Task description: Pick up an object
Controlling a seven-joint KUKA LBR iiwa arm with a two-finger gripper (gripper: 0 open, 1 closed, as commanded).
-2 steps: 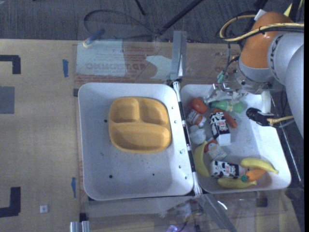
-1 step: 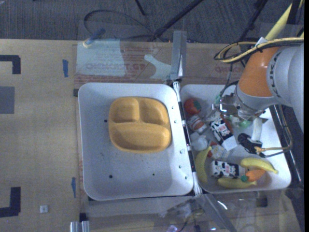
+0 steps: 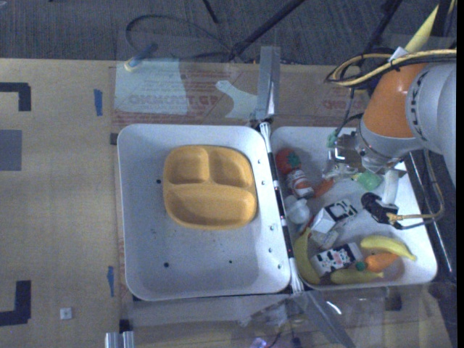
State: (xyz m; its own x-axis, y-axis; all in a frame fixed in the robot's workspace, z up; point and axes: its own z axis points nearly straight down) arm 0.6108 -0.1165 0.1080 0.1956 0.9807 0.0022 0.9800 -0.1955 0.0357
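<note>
Rightmost, banana [image 3: 388,246] lies lengthwise across right bin [image 3: 424,263], tip toward its wall; gripper [image 3: 346,167] above, finger state indiscernible, partly arm-hidden

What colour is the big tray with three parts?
Yellow-orange tray, seen in the camera view.

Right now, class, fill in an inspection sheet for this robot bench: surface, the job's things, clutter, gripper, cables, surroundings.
Surface: brown bench bearing two white bins side by side.
Job's things: right bin holds a heap of small items, among them a yellow banana and a red toy.
Clutter: left bin holds a yellow divided plate.
Gripper: gripper over the right bin's far side; state unclear.
Cables: yellow and black cables loop above the arm's orange band.
Surroundings: blue tape marks on the bench; dark floor with stand legs.
</note>
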